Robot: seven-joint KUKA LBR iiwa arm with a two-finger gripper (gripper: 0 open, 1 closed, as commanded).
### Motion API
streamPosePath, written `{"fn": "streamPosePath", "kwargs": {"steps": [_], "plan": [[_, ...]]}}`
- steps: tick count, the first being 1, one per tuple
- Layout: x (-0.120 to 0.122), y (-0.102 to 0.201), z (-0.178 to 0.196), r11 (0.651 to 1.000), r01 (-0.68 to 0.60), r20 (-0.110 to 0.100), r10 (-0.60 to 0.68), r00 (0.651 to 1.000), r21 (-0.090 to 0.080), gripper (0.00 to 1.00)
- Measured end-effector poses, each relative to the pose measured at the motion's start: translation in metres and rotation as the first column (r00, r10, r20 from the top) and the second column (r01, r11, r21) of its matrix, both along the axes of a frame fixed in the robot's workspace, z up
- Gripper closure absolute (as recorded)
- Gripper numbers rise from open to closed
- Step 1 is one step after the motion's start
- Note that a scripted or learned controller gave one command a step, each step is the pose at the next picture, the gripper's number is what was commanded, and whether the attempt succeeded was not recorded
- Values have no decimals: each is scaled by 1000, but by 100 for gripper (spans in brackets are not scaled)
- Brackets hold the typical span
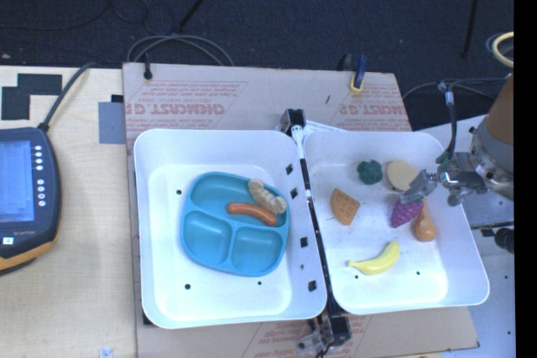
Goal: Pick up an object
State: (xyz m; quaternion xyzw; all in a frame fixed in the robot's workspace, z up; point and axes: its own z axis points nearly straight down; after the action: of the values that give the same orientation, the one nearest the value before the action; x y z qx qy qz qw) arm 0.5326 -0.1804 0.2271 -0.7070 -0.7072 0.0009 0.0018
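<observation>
The right bin (457,285) holds several toy foods. A purple grape bunch (404,213) lies near its right side, with an orange carrot (425,227) just to its right. My gripper (419,186) hangs at the top edge of the grapes, right next to a tan round piece (400,174). Nothing is visibly lifted. A dark green piece (369,172) sits left of the tan one. An orange wedge (343,205) lies mid-bin and a yellow banana (376,259) is near the front.
The left bin (159,281) carries a blue divided plate (231,241) with a sausage (253,213) and a tan piece (267,196) on it. A ridge (306,214) separates the bins. A teach pendant (21,193) rests on the bench at far left.
</observation>
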Motion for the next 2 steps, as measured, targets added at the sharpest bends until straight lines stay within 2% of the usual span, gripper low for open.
{"fn": "streamPosePath", "kwargs": {"steps": [1, 2], "plan": [[-49, -31, -122, 1000, -1, 12, 1, 1000, -3, 0], [0, 34, -141, 1000, -7, 3, 7, 1000, 2, 0]]}}
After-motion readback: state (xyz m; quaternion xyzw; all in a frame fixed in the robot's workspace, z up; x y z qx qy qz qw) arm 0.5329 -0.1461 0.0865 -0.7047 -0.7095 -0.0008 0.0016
